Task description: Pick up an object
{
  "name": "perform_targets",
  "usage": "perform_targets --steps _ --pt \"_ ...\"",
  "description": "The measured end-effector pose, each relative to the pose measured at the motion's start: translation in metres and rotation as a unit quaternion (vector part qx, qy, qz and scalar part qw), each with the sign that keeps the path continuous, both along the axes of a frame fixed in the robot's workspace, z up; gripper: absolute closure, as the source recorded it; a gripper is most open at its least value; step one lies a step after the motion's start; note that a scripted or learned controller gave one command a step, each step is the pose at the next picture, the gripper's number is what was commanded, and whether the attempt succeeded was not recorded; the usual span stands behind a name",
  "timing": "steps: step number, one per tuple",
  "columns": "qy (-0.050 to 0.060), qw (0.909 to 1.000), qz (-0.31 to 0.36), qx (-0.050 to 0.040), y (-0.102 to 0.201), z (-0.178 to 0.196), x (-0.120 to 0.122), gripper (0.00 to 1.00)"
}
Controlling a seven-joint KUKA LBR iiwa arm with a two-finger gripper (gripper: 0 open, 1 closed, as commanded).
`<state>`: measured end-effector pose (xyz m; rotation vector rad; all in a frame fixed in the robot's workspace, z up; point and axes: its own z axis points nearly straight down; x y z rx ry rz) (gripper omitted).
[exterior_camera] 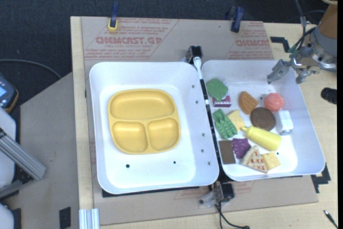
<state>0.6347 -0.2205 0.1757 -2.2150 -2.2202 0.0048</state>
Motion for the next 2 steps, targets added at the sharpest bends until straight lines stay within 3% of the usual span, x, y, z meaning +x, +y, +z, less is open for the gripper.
perform_targets --steps 1,2 --pt "0.001 1.0 -0.001 0.0005 0.002 -0.055 -0.011 0.0" --pt "-0.005 1.0 0.0 0.0019 0.005 -0.088 -0.008 0.0"
